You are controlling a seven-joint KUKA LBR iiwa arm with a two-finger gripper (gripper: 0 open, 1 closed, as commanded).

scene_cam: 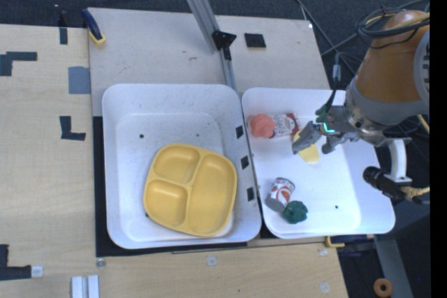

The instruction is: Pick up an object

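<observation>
I read the pick as not yet done: the end effector (313, 142) sits low in the right bin (363, 216), its fingers parted narrowly just over a small yellow block (310, 154), with nothing visibly clamped or lifted, so closing and raising remain.

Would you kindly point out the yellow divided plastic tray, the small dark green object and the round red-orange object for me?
Yellow divided plastic tray (190, 188): camera view, central ridge between compartments.
Small dark green object (296, 211): camera view, its middle.
Round red-orange object (262, 125): camera view, its top surface.
</observation>
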